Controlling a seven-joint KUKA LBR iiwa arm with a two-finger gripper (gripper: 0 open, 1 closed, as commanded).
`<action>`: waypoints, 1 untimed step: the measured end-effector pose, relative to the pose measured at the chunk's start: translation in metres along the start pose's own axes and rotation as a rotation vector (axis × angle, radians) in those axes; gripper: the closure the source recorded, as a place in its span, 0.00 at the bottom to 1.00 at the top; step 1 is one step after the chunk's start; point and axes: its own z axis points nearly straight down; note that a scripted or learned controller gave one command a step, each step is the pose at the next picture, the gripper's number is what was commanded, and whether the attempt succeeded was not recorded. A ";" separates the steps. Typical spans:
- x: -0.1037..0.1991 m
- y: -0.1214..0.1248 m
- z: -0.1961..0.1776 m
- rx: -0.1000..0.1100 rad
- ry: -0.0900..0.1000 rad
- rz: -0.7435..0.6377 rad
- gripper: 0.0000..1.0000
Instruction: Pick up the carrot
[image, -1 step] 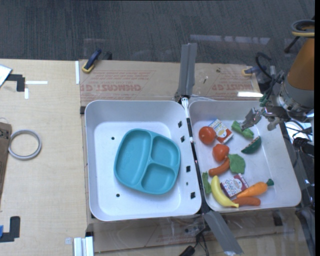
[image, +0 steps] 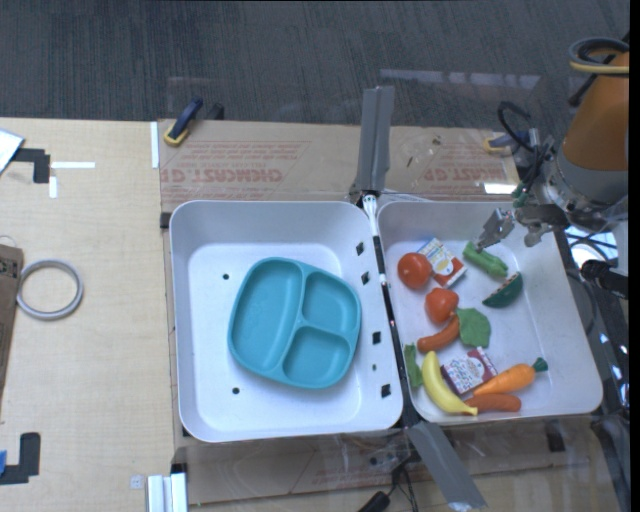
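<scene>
The carrot (image: 508, 379) is orange with a small green top and lies slantwise near the front right corner of the right bin (image: 560, 330). A red-orange sausage-like piece (image: 497, 403) rests just in front of it, and a small red carton (image: 464, 373) touches its left end. My gripper (image: 492, 231) hangs over the back of the right bin, just above a green pickle-like piece (image: 485, 261). It is well behind the carrot and nothing shows in its grasp.
The right bin also holds two tomatoes (image: 414, 268) (image: 441, 303), a banana (image: 441, 386), a green leaf (image: 473, 326), a dark green wedge (image: 503, 291), another carton (image: 444, 262) and an orange-red stick (image: 438, 336). A teal divided plate (image: 295, 322) lies in the left bin (image: 200, 300).
</scene>
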 end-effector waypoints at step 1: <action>0.055 -0.043 0.060 0.000 0.002 -0.289 0.00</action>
